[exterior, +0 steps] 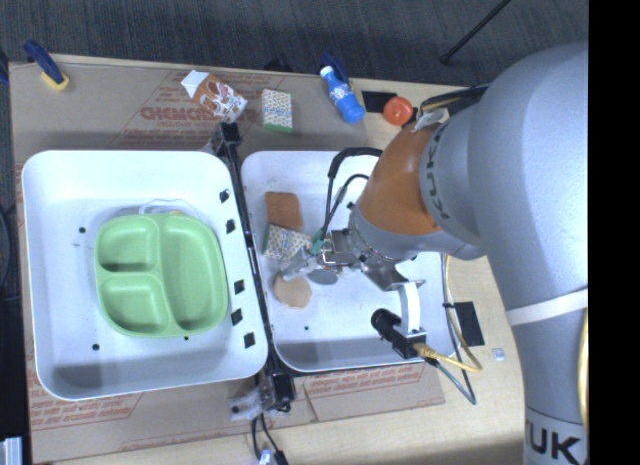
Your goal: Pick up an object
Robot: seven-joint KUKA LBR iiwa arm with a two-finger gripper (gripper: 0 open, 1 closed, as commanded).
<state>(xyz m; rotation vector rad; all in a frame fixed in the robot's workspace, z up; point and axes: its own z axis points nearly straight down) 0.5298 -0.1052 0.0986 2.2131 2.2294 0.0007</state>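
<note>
- Your gripper [312, 265] is low in the right bin [300, 353], over the cluster of small items; it's blurred and foreshortened, so you can't tell how it is set.
- Nearest: a tan round piece [293, 293], just below-left of the gripper, lying flat on the bin floor. One of these. It looks light and thin, maybe soft like a toy cookie. Flat things are awkward: you'd need to catch it across its edges, and it may slide on the smooth plastic.
- Just up-left of the gripper: a patterned packet [285, 243], one. It looks light and crinkly, so it should give under a pinch; take it across the narrow width.
- Further up: a brown block [284, 210], one, touching the packet's top. It seems stiffer with straight sides, probably your best grab.
- That makes three loose things in this bin; none is visibly between the tips.
- Far left of the gripper: the left bin [50, 353] with one green divided plate [160, 273]. It's wide and a poor fit for a pinch.
- Farthest, beyond the bins on the bench: one blue bottle [343, 95].
</note>
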